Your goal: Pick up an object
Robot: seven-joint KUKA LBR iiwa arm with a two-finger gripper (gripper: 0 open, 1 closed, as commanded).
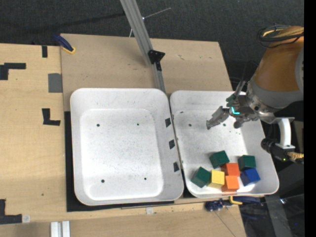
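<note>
Several small cubes lie clustered in the near right corner of the right bin (197,107): a dark green cube (218,158), another green cube (201,177), a yellow cube (217,177), two orange cubes (232,169), a green cube (246,161) and a blue cube (250,176). My gripper (224,121) hangs over the middle of the right bin's far half, well apart from the cubes. Its fingers (214,121) are spread open with nothing between them.
The left bin (79,107) sits beside the right one. A slanted metal rod (140,26) runs from the top down to the seam between the bins. A blue and yellow item (219,204) lies just outside the right bin's near rim.
</note>
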